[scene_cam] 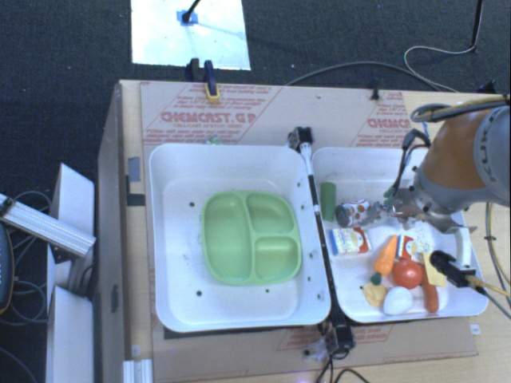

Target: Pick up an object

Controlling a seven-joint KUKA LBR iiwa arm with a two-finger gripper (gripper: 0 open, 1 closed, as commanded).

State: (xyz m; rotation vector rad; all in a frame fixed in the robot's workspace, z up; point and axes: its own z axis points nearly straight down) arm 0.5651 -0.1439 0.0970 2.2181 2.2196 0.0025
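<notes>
Sitting on the bench [239, 110]: two white bins [239, 162], one green divided tray [251, 236], one tomato [407, 274], one carrot [386, 255], one white egg [398, 300], one green cylinder [327, 199], one small carton [349, 240].

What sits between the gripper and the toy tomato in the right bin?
Nothing visible blocks it. The gripper hangs over the right bin beside a small can; the toy tomato lies nearer the camera, uncovered, crowded by a toy carrot and a white egg.
</notes>
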